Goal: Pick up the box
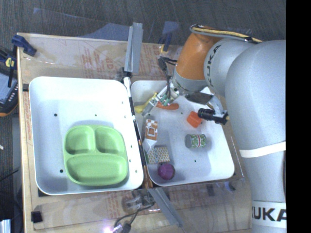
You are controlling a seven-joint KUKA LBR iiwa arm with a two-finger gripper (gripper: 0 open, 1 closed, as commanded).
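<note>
The claw point(156, 101) hangs low over the back of the right bin point(221, 166), near the wall between the two bins. It is small and partly hidden under the arm point(252, 91), so I cannot tell if it is pinched together or spread apart. Nothing can be seen held in it.

On the left sits the left bin point(43, 130). Inside it lies a green tray point(96, 155) with three sections. It rests in the front part of the bin, near the wall that the two bins share.

In the right bin, the box point(151, 129) lies close to the left wall, just in front of the claw but apart from it. It is small, orange and white, and has a picture on it that is too tiny to read. In front of the box lies a flat patterned packet point(159, 154). Just in front of that sits a purple ball point(166, 170). Near the claw lies a thin orange thing point(168, 106). Further right is an orange block point(194, 119), and in front of it a green can point(196, 141) lies on its side. Its label cannot be read.

At the far right, the big grey arm has an orange band point(194, 57) near the wrist. Low on the arm are the letters "KUKA" point(268, 212).
</note>
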